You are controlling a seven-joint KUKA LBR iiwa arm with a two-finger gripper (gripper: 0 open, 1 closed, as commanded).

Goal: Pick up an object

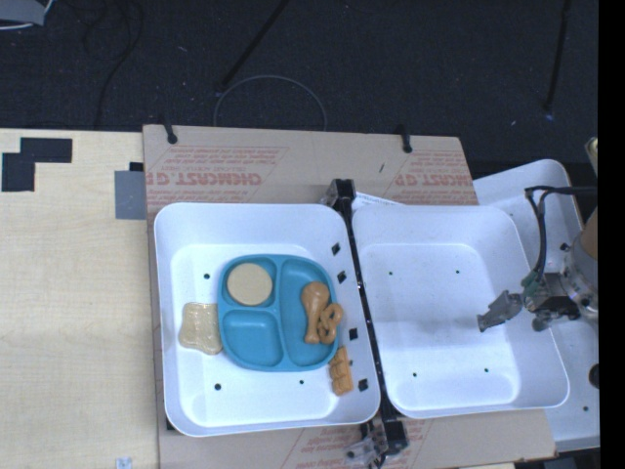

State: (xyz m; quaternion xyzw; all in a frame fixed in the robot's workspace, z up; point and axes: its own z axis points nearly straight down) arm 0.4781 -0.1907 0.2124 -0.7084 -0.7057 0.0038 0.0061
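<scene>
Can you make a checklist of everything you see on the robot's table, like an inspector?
Surface: two white bins, left bin and right bin, on cardboard.
Job's things: blue tray in left bin with a round cookie and pretzel; tan piece beside the tray's left edge; small brown piece at its lower right.
Clutter: nothing seen.
Grippers: end effector over right bin's right side.
Cables: black cable by the arm.
Surroundings: dark floor.

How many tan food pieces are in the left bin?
4, perhaps more where pieces overlap. A round piece in the blue tray's upper-left compartment, pretzel-like pieces in its right compartment, one left of the tray, one at its lower right.
</scene>
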